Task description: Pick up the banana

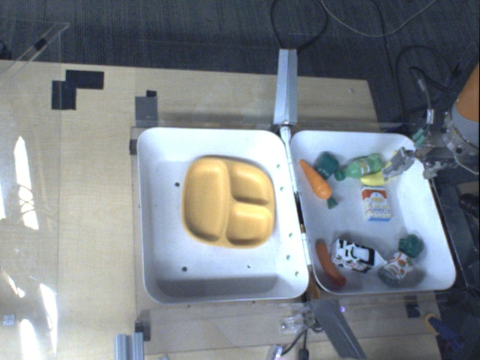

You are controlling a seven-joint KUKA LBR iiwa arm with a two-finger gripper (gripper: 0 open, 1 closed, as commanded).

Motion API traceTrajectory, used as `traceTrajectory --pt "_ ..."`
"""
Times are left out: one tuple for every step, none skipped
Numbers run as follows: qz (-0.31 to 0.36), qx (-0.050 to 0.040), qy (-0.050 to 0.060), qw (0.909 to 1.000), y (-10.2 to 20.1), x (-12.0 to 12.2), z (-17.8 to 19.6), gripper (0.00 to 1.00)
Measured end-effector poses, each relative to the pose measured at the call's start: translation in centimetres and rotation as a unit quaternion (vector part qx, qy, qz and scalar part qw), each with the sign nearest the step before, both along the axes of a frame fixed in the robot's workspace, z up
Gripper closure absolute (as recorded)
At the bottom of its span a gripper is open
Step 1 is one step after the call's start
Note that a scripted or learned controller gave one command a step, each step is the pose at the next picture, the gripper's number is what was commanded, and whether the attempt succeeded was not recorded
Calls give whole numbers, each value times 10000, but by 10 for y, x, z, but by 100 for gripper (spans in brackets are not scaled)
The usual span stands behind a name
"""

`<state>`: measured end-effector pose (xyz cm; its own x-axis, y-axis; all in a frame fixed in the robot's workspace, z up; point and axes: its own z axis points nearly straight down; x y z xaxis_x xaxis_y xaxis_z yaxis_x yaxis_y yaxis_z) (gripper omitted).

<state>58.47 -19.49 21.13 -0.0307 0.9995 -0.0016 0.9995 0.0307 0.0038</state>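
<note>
Nearest the camera, along the near wall of the right bin (442, 276), lie a red sausage-like toy (330, 264), a black-and-white cow-patterned carton (353, 255), a small tilted can (394, 268) and a dark green piece (411, 245). Mid-bin, a small white-and-red packet (376, 204) lies flat and apart from the rest. The left bin (154, 201) holds a yellow compartment tray (228, 201), which plays no part in this step.

The banana (373, 178) lies near the far wall, touching a green bottle (361, 165); a dark green toy (328, 163) and a carrot (316, 180) lie further left. My gripper (399, 162) reaches in from the right, over the far right corner, just beside the banana's right end. I cannot tell how far it is parted, and nothing shows between its tips.

The crowding matters: the bottle hems the banana on its far side, and the bin wall is near. Open room lies on the near side, toward the packet, so I judge an approach from there least likely to snag.
</note>
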Motion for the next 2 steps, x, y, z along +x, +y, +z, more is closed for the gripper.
traceTrajectory --pt "48 -5 -18 10000 -2 64 -83 0" --pt "188 -26 -168 9997 -7 82 -98 0"
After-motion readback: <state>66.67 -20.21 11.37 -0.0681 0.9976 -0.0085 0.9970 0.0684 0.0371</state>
